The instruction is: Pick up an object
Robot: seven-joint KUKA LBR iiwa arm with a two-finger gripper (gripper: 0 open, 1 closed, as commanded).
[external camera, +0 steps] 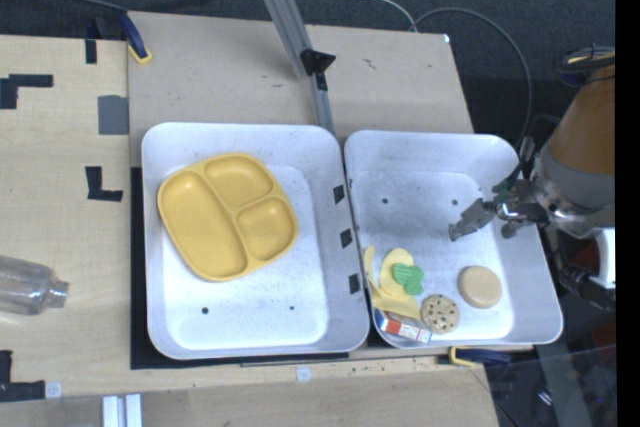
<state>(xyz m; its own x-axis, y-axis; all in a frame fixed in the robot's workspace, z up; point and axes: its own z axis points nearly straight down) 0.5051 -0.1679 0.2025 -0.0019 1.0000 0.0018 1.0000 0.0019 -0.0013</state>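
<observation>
Two bins sit side by side on the tabletop [230, 65]: the left bin [170, 315] holds a divided tray [227, 215] in its upper-left half, and the right bin [420, 160] holds its items along the near edge. In the right bin, a cluster of toy food pieces [395, 277] lies at the near-left corner, a cookie [439, 312] just right of it, and a round bun [480, 287] further right and apart. The end effector [485, 218] hangs over the right bin's right side, behind the bun, while a bottle [30, 285] lies on the tabletop well left of both bins.
</observation>
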